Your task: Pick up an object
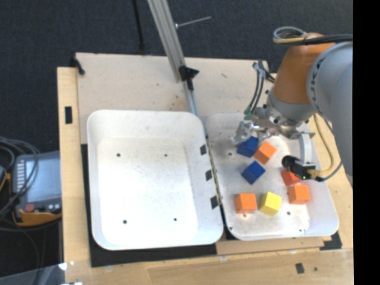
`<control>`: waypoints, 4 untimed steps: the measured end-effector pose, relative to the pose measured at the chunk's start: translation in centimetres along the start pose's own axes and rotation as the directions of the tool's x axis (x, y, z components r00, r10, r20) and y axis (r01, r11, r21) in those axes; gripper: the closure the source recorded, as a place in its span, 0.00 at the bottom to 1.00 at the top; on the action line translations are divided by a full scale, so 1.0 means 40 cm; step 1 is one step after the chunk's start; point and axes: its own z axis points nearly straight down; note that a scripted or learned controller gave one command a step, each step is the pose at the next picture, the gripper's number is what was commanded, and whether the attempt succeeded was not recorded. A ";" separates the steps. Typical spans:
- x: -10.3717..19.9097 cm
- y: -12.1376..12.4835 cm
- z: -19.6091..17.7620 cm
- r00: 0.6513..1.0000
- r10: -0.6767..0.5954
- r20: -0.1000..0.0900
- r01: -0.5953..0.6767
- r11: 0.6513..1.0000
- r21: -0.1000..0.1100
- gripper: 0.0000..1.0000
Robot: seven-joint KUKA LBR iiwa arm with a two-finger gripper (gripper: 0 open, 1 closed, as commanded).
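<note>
Arm's fingers (248, 130) beside a tilted blue cube (247, 146), matte, sharp-edged.

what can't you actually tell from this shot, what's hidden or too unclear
- Gripper, camera view: small and blurred under the wrist, so its grip on anything is unclear.
- Blue cube: its upper edge sits against the gripper; held or merely touched, undecidable.
- Red block: partly covered by a black cable fitting, so its shape is unclear.
- Right bin: its far right corner lies beneath the arm.
</note>
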 end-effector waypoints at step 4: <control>0.377 -0.127 -0.135 1.000 -0.013 -0.004 0.013 1.000 0.008 1.00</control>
